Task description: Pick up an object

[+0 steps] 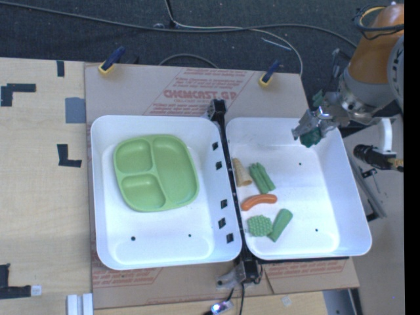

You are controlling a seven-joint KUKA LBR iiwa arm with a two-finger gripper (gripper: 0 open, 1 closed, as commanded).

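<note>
Brown cardboard (197,90) covers the table (39,176) beneath two shallow white bins, pinned at its far edge by two yellow-and-blue clamps (111,59). Black cables (197,26) trail over the dark floor beyond. In the left bin (157,248) a green divided plate (155,172) lies flat, nearer the far left corner.

Along the left side of the right bin (321,189) several toy foods lie close together: a tan piece (242,173) against the dividing wall, a ridged green piece (262,177) just beside it, an orange carrot-like piece (258,201) below them, then a bumpy green round piece (258,226) touching a smooth green stick (281,224).

At the right bin's far right corner hangs the tool (311,136), well apart from the foods. Something dark green sits at its tip, yet whether that is a held object or part of the tool cannot be told, nor how wide it stands.
</note>
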